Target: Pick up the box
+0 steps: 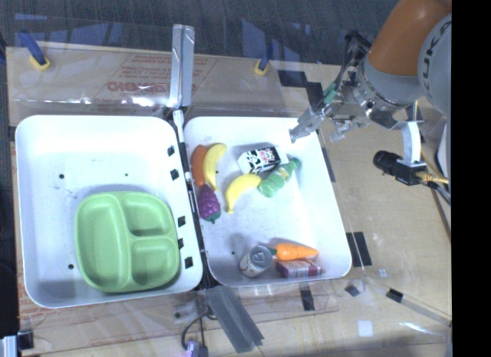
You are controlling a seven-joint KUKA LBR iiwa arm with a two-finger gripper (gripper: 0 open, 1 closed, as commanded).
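Two white bins sit left of the gripper, with one green divided tray in the farther. The nearer bin holds two bananas, one carrot, one can, one purple fruit, one green bottle, one cow-patterned box and one red packet.

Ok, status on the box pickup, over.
Claw above right bin's far right rim, holding nothing. Box at near edge, untouched. Carrot lies against it.
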